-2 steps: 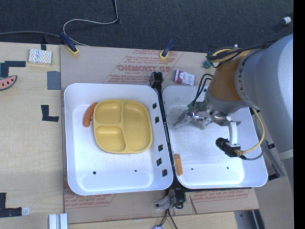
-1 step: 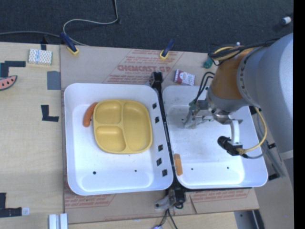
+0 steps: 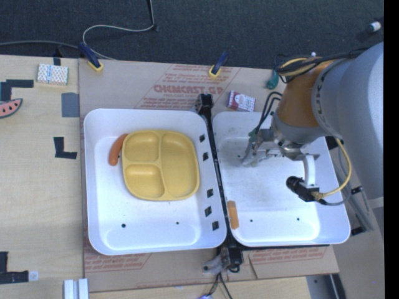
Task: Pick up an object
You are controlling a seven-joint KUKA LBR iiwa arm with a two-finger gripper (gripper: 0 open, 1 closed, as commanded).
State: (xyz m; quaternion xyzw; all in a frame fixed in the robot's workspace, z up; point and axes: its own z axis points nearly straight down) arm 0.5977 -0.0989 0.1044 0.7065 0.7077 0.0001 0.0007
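Observation:
A yellow divided plate (image 3: 161,164) lies in the left bin (image 3: 106,229). An orange sausage-shaped piece (image 3: 115,149) rests against the plate's left rim. A second small orange piece (image 3: 232,214) lies at the right bin's near left edge, beside the divider. My gripper (image 3: 252,153) hangs low over the upper left part of the right bin (image 3: 312,229), close to its floor, well apart from the small orange piece. The grey arm with its orange band (image 3: 299,98) reaches in from the right and covers the bin's far right corner.
A black divider (image 3: 212,167) runs between the bins. Behind them lie a small red and white packet (image 3: 240,101) and yellow clips (image 3: 218,67). A black cable connector (image 3: 302,190) hangs off the wrist over the right bin.

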